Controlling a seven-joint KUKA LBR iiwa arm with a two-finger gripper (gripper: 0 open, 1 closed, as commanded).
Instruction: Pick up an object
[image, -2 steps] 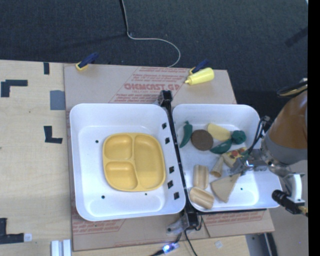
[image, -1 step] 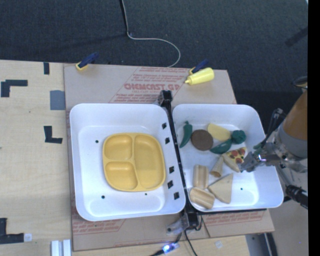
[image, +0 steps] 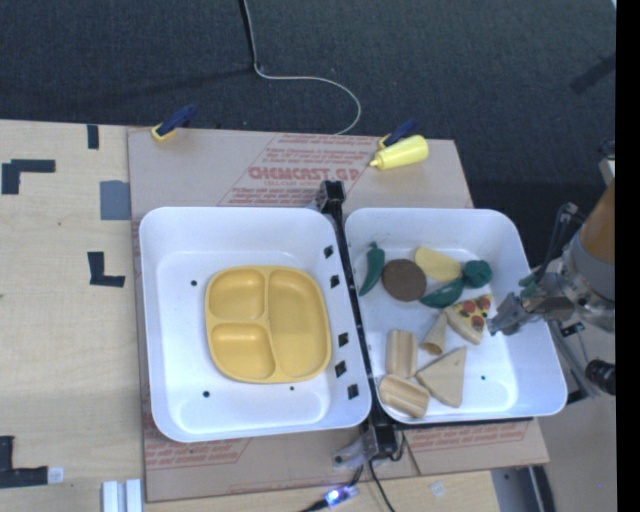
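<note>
The right bin (image: 530, 385) holds several toy foods. A green chili (image: 372, 268), a brown disc (image: 404, 280), a yellow wedge (image: 437, 263) and a teal vegetable (image: 460, 285) lie at its back. A pizza slice (image: 468, 318) sits mid-right, with a small tan cone (image: 434, 333) and a tan cylinder (image: 400, 352) to its left. Near the front lie a tan wedge (image: 445, 377) and a round bread slice (image: 403, 397). My gripper (image: 512, 314) hangs over the bin's right side, just right of the pizza slice, with nothing visibly held.
The left bin (image: 165, 300) carries a yellow divided plate (image: 268, 323). A black divider (image: 343, 300) runs between the bins. Behind them, on the cardboard, sit a yellow clamp (image: 402, 152), a blue-yellow clamp (image: 173, 122) and a white cable (image: 300, 75).
</note>
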